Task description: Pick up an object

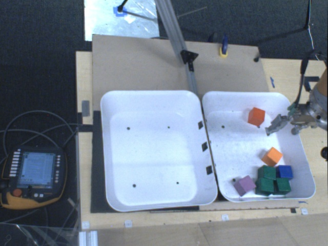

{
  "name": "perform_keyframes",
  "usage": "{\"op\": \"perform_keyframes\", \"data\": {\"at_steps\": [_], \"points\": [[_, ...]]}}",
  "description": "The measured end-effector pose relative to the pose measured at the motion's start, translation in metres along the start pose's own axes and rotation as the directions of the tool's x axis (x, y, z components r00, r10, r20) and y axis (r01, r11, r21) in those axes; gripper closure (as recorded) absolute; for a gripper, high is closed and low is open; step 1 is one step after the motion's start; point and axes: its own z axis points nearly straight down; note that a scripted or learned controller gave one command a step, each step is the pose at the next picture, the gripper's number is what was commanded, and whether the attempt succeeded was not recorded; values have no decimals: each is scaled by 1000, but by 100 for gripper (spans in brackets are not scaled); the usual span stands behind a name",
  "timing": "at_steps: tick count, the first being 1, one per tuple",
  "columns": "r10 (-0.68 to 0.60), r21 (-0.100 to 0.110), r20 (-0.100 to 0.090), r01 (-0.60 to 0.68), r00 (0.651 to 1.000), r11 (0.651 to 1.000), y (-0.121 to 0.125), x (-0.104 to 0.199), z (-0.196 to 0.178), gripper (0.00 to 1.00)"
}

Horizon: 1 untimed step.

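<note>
the gripper (281, 123) hangs over the right bin (225, 106), its fingers slightly parted and holding nothing, just right of the red-orange cube (256, 116) lying alone near the far wall, the easiest pick if the fingers straddle it squarely before closing.

Teach pendant (35, 177) on dark floor left of bench; yellow clamp (224, 48) at board's far edge.

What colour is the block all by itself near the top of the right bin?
Orange-red. The block shows clearly in the camera view, apart from the others.
</note>
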Motion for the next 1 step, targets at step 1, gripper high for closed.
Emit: {"op": "perform_keyframes", "data": {"at_steps": [1], "points": [[0, 0, 0, 0, 1000, 1000, 0, 0, 0, 0]]}}
